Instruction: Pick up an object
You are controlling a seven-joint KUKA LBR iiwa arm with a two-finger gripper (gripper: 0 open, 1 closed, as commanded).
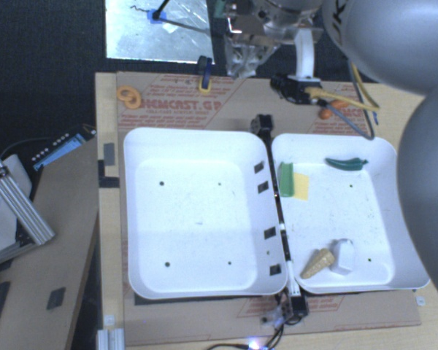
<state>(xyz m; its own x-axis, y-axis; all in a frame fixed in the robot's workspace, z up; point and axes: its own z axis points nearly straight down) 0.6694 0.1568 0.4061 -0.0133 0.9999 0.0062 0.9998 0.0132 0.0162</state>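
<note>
While the left bin (pixel 193 217) lies bare, the right bin (pixel 376 268) holds four things: one green-yellow block (pixel 292 183), one cone (pixel 316 262), one white piece (pixel 343 257), one dark green pepper (pixel 346 163). All lie below the gripper (pixel 242 58) at upper centre.

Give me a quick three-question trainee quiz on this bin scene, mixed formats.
1. True or false: the dark green curved pepper-shaped toy lies in the left white bin.
2. Multiple choice: what touches the tan ice-cream-cone-shaped toy? A) flat yellow square piece B) small white block C) green rectangular bar
3. Fill in: the two-finger gripper hangs beyond the bins' ____ edge, over the cardboard.

Key: 1 false, it lies in the right white bin. 2 B. 3 far.
</note>
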